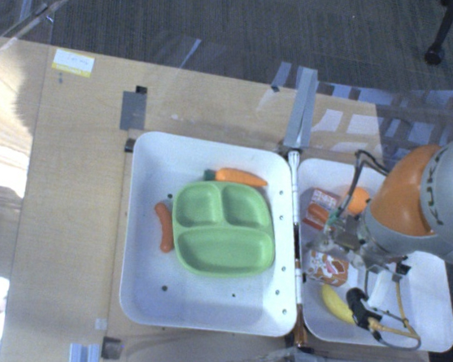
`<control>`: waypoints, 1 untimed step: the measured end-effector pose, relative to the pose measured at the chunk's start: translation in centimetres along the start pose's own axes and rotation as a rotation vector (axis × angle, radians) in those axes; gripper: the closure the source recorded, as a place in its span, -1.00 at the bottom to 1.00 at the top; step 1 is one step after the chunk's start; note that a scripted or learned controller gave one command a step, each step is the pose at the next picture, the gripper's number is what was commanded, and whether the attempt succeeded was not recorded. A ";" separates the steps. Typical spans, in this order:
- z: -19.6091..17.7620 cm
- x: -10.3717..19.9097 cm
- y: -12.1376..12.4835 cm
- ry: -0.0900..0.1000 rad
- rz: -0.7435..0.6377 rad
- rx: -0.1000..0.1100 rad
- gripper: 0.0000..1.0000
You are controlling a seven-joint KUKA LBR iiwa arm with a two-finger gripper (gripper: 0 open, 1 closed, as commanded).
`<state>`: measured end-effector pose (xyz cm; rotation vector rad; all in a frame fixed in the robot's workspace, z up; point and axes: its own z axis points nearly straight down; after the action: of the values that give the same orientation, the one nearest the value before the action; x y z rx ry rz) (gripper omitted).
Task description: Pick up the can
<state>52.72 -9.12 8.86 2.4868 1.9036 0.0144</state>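
Can (328, 268) lies on its side in right bin (432, 312), w/ banana (337, 304) just beside. Claw (343, 235) hangs over it; can't tell its state. Risk, imo: can rolls off, or banana gets nudged.

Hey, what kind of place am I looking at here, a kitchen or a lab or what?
Most likely a robotics lab bench, not a kitchen: a grey arm with an orange band reaches over two shallow white bins of toy-like food, including a green divided plastic plate, on a pale wooden bench.

Pale wooden bench (69, 198) — two shallow white bins side by side, left bin (135, 288), right bin (430, 324)
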 end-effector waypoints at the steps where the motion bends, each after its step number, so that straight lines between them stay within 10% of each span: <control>1: -0.1 -0.2 -1.3 0.000 -0.010 0.003 -1.00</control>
<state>51.42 -8.95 8.92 2.4786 1.9177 0.0108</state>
